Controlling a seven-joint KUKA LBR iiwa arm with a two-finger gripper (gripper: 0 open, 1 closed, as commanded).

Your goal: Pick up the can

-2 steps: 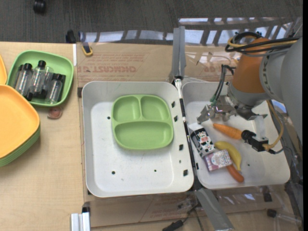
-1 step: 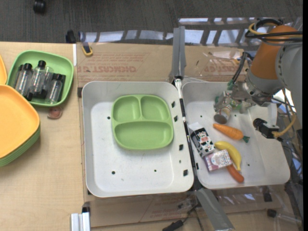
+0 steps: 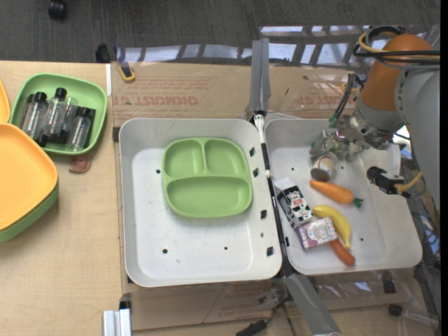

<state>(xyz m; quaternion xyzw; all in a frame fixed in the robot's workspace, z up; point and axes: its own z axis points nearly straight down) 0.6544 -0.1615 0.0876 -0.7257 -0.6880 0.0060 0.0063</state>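
Observation:
The can [image 3: 323, 166] is small and silvery with a dark open end, and it rests in the right bin [image 3: 392, 254] near the bin's back. My gripper [image 3: 329, 148] hangs just behind and above it, reaching in from the right below the orange band. Its fingers are spread open, their tips close to the can's top edge. Nothing is held between them.
In the right bin an orange carrot [image 3: 336, 191] lies right in front of the can. Farther forward are a banana [image 3: 334, 219], a pink pouch [image 3: 316, 232], a second carrot [image 3: 343, 252] and a black-and-white carton [image 3: 294, 203]. The left bin [image 3: 140, 243] holds a green divided plate [image 3: 207, 176].

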